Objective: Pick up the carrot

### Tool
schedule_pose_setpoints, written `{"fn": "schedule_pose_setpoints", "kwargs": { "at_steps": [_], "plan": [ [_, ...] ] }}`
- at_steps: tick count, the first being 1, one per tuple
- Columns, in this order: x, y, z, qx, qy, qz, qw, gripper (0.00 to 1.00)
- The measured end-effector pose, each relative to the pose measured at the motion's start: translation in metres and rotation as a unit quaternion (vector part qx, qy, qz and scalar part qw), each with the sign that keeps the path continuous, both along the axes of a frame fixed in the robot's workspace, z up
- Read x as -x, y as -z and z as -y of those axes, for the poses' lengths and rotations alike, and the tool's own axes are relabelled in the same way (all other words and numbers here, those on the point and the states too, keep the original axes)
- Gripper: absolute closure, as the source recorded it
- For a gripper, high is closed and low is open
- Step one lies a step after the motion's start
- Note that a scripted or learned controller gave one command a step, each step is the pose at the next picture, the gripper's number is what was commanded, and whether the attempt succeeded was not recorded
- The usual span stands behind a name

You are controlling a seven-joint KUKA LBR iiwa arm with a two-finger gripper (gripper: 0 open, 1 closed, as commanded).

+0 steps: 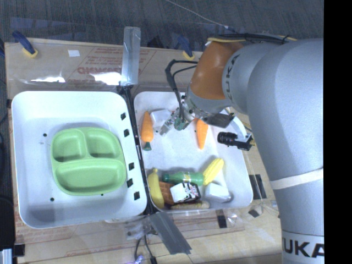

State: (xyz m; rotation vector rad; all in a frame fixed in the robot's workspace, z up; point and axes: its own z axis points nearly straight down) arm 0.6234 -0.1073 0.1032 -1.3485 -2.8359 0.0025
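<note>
Two orange tapered carrots in the right shallow white bin (pixel 242 172): left orange carrot (pixel 147 128) long axis 12–6, stem at 6; right orange carrot (pixel 202 133) tip toward 6. Tool (pixel 177 120) between them; grip state cannot be told

You can't really make out the gripper (pixel 177 120), and the arm (pixel 275 109) hides the right bin's (pixel 165 100) far corner.

Lab bench (pixel 66 59), twin white bins (pixel 22 147)
</note>
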Motion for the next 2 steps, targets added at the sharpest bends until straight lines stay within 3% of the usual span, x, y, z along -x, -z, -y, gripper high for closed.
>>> {"fn": "schedule_pose_setpoints", "kwargs": {
  "at_steps": [1,2],
  "plan": [
    [-0.010,0.010,0.082,0.0008,-0.078,0.002,0.9969,1.00],
    [-0.008,-0.114,0.053,0.0016,-0.048,0.008,0.9988,1.00]
  ]
}}
